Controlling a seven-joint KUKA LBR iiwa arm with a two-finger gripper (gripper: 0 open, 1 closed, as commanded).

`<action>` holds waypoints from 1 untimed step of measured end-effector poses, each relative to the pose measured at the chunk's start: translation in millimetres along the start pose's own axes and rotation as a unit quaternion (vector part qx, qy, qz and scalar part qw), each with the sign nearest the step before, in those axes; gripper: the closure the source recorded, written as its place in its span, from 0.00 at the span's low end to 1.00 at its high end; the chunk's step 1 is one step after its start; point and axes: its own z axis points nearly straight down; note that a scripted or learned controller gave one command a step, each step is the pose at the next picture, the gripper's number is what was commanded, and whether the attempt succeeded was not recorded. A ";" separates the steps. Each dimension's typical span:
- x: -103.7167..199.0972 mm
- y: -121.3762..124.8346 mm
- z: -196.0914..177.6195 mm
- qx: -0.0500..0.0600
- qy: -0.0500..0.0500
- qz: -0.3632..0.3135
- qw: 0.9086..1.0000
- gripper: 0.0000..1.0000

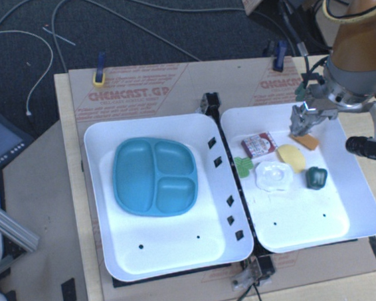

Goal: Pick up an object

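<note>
Fingers (300, 126) beside orange wedge (306, 142)

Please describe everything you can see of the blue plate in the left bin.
The blue plate is a light blue, rounded-square tray with three compartments, seemingly plastic. It lies flat, right side up, on the floor of the left bin, toward its back half. Nothing rests in it and nothing else touches it.

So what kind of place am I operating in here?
Likely a robotics lab test bench: two white bins clamped onto a cardboard sheet, loose cables across the floor, and small toy-like objects beneath the gripper.
</note>
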 end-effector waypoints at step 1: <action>56.4 -16.0 -2.4 0.003 0.002 -0.002 1.000 1.00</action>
